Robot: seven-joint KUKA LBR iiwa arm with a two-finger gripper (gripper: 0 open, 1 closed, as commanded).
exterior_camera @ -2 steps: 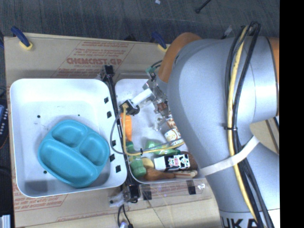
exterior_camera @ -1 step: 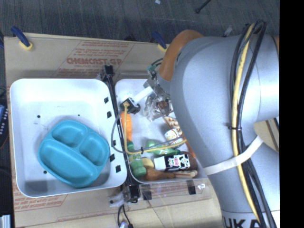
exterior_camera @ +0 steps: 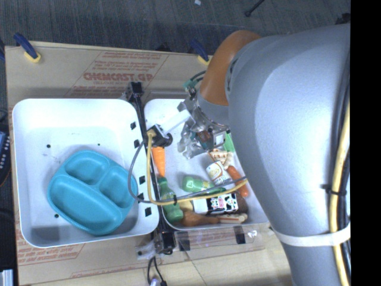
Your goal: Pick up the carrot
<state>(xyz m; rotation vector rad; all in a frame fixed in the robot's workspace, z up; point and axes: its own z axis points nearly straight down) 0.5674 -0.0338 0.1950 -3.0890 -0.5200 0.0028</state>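
Fingers [exterior_camera: 189,143] low in right bin [exterior_camera: 172,109]; one carrot [exterior_camera: 158,161] beside.

The right bin [exterior_camera: 169,109] is crowded around the carrot [exterior_camera: 158,161], while the left bin [exterior_camera: 36,124] has open floor beside the blue tray [exterior_camera: 89,189].

My bench [exterior_camera: 95,70], brown board with red print, left bin [exterior_camera: 36,118] and right bin [exterior_camera: 172,107] side by side on it, blue clamps [exterior_camera: 27,47] at its far edge.
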